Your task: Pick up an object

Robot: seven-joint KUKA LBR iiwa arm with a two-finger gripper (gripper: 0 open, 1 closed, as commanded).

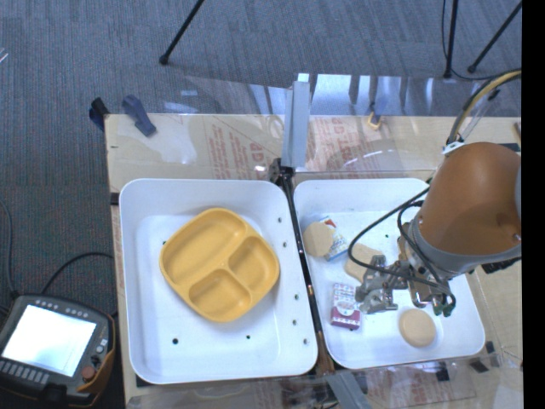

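Claw (381,294) low in the right bin (387,196), grip state unclear; small red carton (344,306) just left of it

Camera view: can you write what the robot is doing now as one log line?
gripper: low in right bin | nearby: small pink box, round tan piece | left bin: yellow plate | nothing seen held

Divided plate (220,264) in left bin (140,220); small carton (345,306) in right bin (375,190).
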